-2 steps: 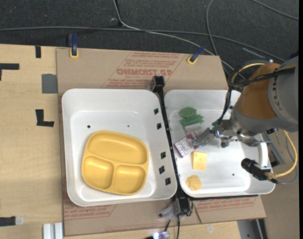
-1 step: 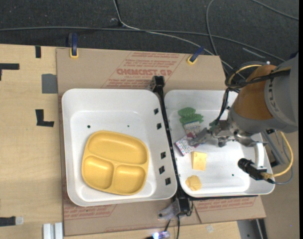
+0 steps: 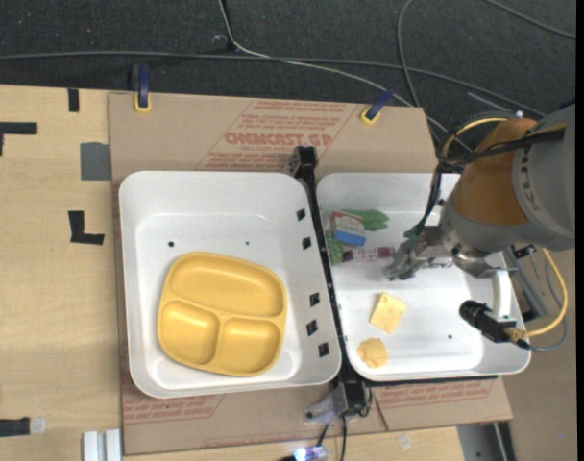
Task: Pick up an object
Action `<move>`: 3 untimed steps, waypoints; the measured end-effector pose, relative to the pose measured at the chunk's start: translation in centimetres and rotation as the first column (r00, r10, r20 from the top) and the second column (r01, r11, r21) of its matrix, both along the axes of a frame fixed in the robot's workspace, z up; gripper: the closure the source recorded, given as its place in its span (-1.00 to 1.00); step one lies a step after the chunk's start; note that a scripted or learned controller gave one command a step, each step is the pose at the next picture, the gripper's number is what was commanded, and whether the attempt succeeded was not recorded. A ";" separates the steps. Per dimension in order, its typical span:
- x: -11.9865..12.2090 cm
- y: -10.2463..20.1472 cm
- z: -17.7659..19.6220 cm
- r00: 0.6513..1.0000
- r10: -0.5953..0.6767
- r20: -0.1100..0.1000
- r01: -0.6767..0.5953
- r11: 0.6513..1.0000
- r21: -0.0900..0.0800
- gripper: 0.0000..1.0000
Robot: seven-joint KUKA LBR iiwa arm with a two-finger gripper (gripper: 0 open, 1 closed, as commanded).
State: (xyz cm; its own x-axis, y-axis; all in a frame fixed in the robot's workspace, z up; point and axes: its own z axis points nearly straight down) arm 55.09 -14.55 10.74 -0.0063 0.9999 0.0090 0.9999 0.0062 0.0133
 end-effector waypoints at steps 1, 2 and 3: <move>-0.8 -0.1 4.7 1.000 -0.005 -0.012 0.005 1.000 -0.010 1.00; -0.3 0.9 10.1 1.000 -0.004 -0.009 0.004 1.000 -0.010 1.00; -0.3 1.0 12.5 1.000 -0.005 -0.012 0.005 1.000 -0.009 1.00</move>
State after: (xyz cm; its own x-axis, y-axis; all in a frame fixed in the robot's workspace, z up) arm 54.83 -13.60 23.25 -0.0013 1.0000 -0.0004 1.0000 0.0013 0.0014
